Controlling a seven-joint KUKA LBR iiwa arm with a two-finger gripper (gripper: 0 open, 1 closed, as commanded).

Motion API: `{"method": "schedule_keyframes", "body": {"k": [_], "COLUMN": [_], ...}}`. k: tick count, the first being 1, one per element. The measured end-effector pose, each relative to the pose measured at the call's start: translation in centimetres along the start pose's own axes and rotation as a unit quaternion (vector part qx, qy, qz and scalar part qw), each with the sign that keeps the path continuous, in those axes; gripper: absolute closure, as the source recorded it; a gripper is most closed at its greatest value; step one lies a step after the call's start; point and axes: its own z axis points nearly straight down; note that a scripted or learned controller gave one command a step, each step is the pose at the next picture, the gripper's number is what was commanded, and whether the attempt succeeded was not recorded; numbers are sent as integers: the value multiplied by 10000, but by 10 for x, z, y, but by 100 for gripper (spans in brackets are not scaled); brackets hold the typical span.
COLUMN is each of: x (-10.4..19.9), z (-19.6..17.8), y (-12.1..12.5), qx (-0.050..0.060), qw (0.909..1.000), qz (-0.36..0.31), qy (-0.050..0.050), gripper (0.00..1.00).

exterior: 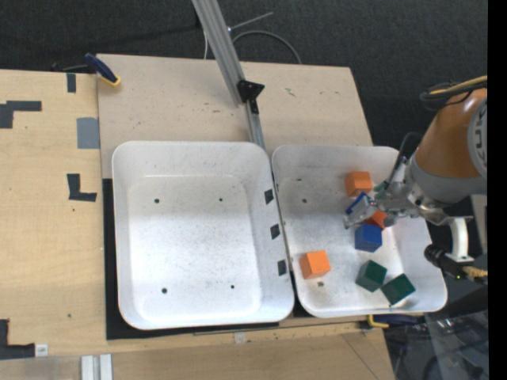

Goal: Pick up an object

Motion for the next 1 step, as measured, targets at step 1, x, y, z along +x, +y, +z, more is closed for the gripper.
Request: {"method": "schedule_keyframes", "body": {"k": [1], "x": [-2], "z": [31], "y": [5], "qx": [-112], "qw": [9999], "qz": [-1], "qy": [-39], "gripper": [0]}}
